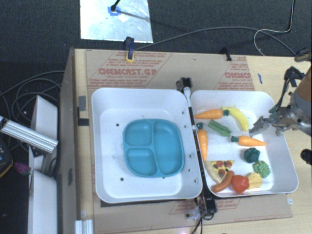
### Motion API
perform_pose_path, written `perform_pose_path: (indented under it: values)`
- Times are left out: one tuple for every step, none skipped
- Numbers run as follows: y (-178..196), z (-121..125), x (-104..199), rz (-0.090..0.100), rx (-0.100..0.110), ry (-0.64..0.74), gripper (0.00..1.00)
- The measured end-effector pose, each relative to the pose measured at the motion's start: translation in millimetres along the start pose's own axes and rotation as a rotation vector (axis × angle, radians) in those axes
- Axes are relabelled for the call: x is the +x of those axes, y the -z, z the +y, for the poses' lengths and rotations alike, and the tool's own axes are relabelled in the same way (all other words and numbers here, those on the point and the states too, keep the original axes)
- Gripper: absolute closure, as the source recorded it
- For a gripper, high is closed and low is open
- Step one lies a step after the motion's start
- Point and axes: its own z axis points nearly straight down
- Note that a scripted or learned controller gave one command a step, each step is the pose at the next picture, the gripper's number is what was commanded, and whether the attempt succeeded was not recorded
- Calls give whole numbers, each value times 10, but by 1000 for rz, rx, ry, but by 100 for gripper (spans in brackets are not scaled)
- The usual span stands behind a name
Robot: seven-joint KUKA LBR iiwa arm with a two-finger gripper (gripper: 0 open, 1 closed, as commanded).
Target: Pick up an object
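The right bin [280, 152] holds several toy foods: a banana [239, 117], three carrots [209, 114] [202, 143] [251, 141], a green pepper [220, 128], a pizza slice [220, 167], a sausage [222, 183], a tomato [240, 183] and two broccoli pieces [252, 154] [262, 168]. My gripper [266, 129] hangs over the bin's right side, just above the rightmost carrot and right of the banana. Its fingers look open, with nothing between them.
The left bin [109, 111] holds a blue divided plate [153, 146]. A ridge with a black clip [185, 85] separates the two bins. Cables and a metal rail [27, 133] lie off the bench to the left.
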Motion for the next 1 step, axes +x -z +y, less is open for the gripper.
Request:
perform_pose_path:
  values:
    - [-1190,-73,-44,1,4,-2,0]
